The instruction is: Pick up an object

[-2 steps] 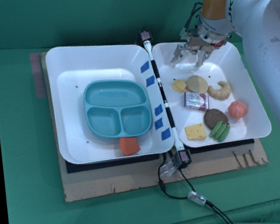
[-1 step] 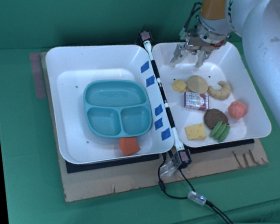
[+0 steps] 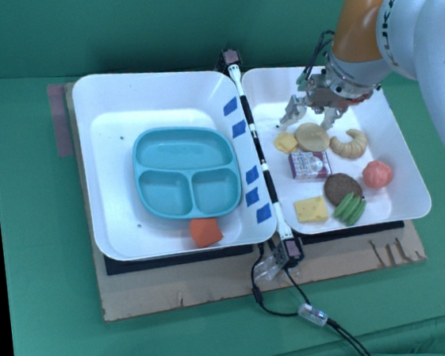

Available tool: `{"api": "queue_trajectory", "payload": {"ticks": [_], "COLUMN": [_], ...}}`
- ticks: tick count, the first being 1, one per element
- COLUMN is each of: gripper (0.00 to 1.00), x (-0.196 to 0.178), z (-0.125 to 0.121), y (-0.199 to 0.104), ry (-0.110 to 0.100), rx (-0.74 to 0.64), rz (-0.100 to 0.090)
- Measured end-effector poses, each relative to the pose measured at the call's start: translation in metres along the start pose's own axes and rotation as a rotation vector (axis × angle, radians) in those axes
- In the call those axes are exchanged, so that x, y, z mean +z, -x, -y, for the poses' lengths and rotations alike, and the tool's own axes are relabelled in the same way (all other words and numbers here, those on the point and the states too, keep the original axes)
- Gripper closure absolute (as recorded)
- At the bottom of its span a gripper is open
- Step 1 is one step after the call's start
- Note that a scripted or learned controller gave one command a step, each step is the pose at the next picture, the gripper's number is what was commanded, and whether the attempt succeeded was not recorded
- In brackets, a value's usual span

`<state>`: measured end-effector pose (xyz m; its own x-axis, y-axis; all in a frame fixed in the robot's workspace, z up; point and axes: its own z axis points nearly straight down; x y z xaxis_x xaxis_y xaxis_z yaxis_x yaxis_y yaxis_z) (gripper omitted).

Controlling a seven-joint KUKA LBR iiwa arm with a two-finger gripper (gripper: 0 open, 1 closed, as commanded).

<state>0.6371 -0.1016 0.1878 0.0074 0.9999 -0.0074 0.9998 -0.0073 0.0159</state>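
My gripper [image 3: 310,115] hangs over the back of the right bin [image 3: 412,191] with its fingers spread open and nothing between them. Just below and in front of it lies a round tan bun [image 3: 311,136]. Beside the bun are a small yellow piece [image 3: 285,142] and a croissant [image 3: 349,144]. Further forward sit a red and white box [image 3: 310,165], a brown patty [image 3: 342,187], a red tomato [image 3: 377,173], a cheese wedge [image 3: 311,209] and a green pea pod [image 3: 351,209].
The left bin [image 3: 102,99] holds a teal divided plate [image 3: 187,171] and an orange-red block [image 3: 205,232] at its front wall. A black and white rod [image 3: 256,149] with blue tape runs between the bins. Cables trail off the front of the cardboard base [image 3: 179,290].
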Motion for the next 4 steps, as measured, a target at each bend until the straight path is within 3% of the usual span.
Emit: {"api": "queue_trajectory", "payload": {"ticks": [1, 2, 3, 4], "gripper": [1.0, 0.0, 0.0, 0.0], "x": [-0.018, -0.018, 0.0, 0.002], "z": [-0.004, -0.004, -0.007, -0.054], "y": [0.004, 0.004, -0.003, -0.005], "ry": [0.017, 0.017, 0.002, -0.002], "rx": [0.006, 0.006, -0.001, -0.004], "rz": [0.006, 0.006, 0.001, -0.004]}}
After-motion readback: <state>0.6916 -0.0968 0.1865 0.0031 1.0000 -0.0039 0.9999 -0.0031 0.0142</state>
